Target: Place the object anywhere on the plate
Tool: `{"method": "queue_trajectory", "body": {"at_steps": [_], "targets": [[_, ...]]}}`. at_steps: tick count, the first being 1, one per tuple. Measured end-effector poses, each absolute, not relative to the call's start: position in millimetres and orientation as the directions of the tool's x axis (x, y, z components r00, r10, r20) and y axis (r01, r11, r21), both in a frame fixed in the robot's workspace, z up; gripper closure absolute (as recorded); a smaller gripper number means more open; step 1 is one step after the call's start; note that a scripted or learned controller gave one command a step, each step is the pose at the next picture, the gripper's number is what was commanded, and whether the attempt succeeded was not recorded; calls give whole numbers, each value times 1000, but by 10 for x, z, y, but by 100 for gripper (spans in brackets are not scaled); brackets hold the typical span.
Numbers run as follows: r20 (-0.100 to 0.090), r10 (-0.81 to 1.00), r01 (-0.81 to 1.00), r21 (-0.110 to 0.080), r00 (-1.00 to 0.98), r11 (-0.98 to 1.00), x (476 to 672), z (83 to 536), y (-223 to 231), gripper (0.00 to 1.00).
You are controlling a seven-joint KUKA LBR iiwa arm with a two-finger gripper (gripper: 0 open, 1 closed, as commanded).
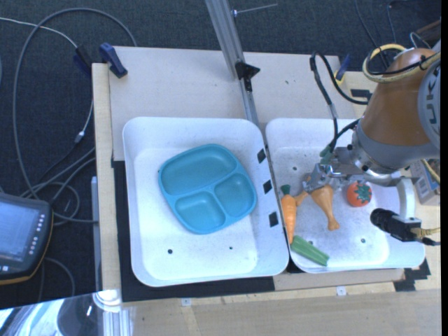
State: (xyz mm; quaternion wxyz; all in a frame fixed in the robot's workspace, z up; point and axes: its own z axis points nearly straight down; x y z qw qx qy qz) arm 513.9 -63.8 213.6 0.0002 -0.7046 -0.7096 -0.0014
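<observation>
Nearest in the right bin (350, 257) lies one green piece (309, 250); beyond it one carrot (288, 214), one drumstick (325, 204), one tomato (359, 194) — my pincer (318, 177) just above the drumstick, grip unreadable. One blue plate (207, 187) sits in the left bin (140, 208).

One fixed camera above the bench (182, 68); slanted down on both bins (140, 187).

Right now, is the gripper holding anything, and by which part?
Cannot be told. The gripper sits right at the drumstick's upper end in the right bin, but no grasp is visible.
</observation>
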Motion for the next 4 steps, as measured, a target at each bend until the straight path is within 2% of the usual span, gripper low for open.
{"method": "queue_trajectory", "body": {"at_steps": [1,4], "targets": [[3,1000,1000,3,-8,8,5464,2170,-80,100],[3,1000,1000,4,-6,6,6284,2365,1203,100]]}}
